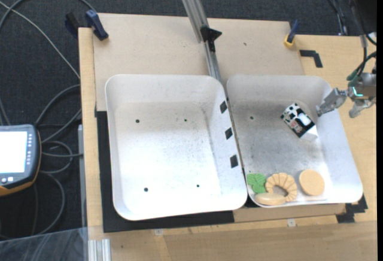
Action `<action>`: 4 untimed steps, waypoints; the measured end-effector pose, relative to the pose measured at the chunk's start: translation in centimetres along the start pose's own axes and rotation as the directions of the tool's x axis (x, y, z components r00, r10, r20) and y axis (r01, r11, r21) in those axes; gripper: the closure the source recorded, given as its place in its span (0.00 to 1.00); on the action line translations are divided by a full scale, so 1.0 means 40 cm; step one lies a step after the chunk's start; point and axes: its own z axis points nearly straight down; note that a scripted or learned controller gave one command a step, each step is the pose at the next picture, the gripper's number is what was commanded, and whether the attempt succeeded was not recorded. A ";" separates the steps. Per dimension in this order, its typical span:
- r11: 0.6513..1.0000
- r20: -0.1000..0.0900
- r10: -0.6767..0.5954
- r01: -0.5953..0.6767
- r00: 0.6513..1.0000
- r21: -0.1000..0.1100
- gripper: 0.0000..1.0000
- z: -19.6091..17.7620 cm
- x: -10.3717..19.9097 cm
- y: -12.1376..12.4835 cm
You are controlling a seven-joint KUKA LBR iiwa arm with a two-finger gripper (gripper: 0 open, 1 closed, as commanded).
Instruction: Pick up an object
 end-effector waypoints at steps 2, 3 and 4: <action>1.000 -0.001 -0.001 0.001 1.000 0.001 0.00 0.144 0.014 0.017; 1.000 0.000 -0.002 0.002 1.000 0.000 0.00 0.256 0.030 0.024; 1.000 0.000 -0.001 0.001 1.000 0.000 0.00 0.376 0.023 0.044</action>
